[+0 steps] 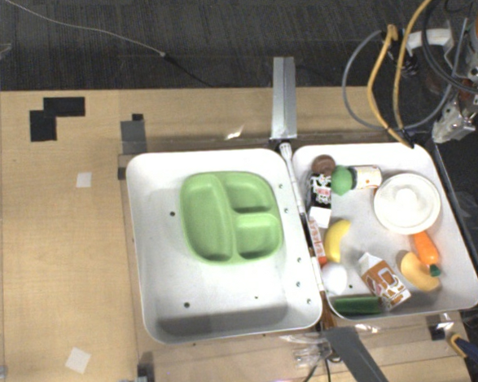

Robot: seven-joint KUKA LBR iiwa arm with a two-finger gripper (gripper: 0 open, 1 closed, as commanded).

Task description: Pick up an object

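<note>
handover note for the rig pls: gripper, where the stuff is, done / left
Gripper: at the far right corner, above and outside the right bin; whether it is open or shut can't be read, nothing seen held.
Right bin: white bowl, orange carrot, two bananas, small carton, green cucumber, white egg.
Left bin: green divided tray.
Done: no pick yet.
Left: pick one object.

A robotics lab: wooden bench (56,264) with two white bins (162,314); loose cables (378,78); toy food.
</note>
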